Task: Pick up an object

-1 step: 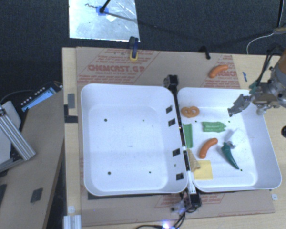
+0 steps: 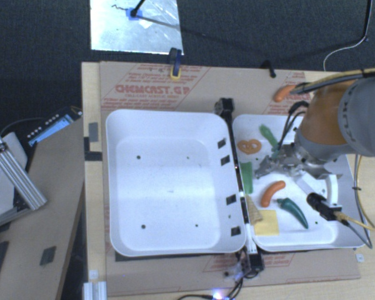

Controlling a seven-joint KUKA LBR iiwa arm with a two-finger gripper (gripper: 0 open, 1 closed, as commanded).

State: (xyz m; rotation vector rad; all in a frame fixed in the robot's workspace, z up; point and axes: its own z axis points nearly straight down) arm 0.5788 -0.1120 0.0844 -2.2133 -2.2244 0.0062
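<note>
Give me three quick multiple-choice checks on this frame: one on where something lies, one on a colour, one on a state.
1. Where is the gripper?
A. Over the left bin
B. Down in the right bin, among the toy foods
C. Off the bench

2. What colour is the flat square piece at the right bin's near edge?
A. Yellow
B. Blue
C. Red

3. How does the pretzel lie?
A. Clamped in the gripper
B. Stacked on the green pepper
C. Loose on the bin floor, apart from the gripper

Answers:
1. B: the arm reaches in from the right and its tip sits above the orange sausage.
2. A: it is pale yellow, beside the green pepper.
3. C: white floor shows all round it.
</note>
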